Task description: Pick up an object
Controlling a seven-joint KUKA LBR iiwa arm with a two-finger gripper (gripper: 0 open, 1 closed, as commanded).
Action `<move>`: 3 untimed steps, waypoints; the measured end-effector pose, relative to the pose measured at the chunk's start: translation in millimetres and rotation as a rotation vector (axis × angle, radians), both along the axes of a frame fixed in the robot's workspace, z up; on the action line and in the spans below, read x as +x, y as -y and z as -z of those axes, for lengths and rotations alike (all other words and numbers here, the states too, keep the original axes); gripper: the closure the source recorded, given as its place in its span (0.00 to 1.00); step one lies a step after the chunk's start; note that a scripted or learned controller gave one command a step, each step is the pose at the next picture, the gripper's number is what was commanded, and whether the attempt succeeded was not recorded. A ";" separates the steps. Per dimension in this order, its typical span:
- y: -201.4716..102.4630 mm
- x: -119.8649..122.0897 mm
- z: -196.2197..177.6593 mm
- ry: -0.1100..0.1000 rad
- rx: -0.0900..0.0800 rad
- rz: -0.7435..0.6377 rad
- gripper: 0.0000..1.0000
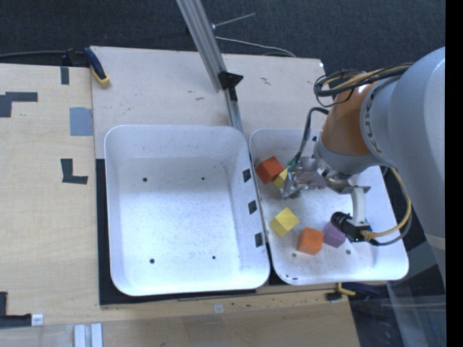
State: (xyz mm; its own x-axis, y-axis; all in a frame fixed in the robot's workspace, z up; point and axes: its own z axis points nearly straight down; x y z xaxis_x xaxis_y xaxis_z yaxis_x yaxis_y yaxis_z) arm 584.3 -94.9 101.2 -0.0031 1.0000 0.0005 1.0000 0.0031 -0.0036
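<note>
Orange cube (310,241) — purple block (334,234) beside, perhaps touching.

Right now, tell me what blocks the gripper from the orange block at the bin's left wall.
Nothing visible does. The gripper is low in the right bin, right beside the orange block, with a small yellow piece at its tip. The other blocks lie nearer the camera.

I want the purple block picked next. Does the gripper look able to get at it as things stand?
Probably yes. The purple block lies uncovered in the right bin, beside an orange block; that close neighbour may crowd the gripper.
</note>
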 end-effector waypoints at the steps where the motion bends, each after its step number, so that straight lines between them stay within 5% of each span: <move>1: 0.0 -0.1 0.4 0.000 0.000 0.000 0.00; 2: 1.4 58.5 9.5 0.005 -0.001 0.000 0.00; 3: 2.7 53.3 1.8 -0.013 -0.002 0.001 1.00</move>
State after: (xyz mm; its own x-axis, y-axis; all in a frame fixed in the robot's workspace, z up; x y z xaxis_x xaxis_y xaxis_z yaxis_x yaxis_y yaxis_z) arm 637.7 -97.5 99.4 -0.0016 1.0000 -0.0016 0.9999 0.0016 -0.0164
